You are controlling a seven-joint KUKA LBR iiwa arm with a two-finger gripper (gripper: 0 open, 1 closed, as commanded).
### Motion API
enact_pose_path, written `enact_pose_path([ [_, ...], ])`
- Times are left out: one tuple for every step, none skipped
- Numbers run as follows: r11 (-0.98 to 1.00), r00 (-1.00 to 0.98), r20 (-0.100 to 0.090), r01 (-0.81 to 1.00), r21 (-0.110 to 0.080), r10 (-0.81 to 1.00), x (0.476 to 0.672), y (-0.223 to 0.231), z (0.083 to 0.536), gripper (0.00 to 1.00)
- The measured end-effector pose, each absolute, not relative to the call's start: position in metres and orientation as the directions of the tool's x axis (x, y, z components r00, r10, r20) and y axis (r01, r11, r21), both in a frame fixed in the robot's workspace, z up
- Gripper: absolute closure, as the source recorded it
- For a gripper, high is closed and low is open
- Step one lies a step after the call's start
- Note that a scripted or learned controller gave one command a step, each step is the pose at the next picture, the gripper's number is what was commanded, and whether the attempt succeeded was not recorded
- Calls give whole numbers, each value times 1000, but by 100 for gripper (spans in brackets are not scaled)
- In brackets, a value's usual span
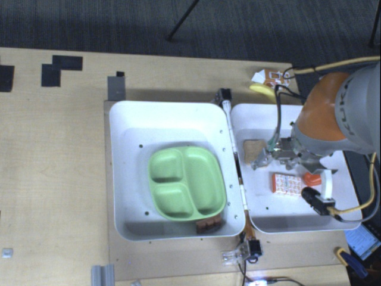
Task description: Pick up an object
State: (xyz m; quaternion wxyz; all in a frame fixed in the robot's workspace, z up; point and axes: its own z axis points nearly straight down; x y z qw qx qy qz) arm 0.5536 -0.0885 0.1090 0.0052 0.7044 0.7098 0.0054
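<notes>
The tool [262, 159] hangs low at right of frame over the tan block [253, 149], seemingly lining up a grab; its grip I cannot tell.

Even overhead light, soft shadows, slightly soft focus

The bench [53, 177] looks like pale matt wood, both bins [172, 115] like smooth white plastic with a faint sheen, the divided green plate [187, 182] like glossy plastic, and the small printed packet [287, 184], at three o'clock from it, like shiny wrapping.
</notes>
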Motion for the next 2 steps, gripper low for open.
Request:
enact_pose_path([
  [10, -10, 1, 1000, 18, 1000, 555, -88, 120, 100],
  [10, -10, 1, 1000, 18, 1000, 555, -88, 120, 0],
])
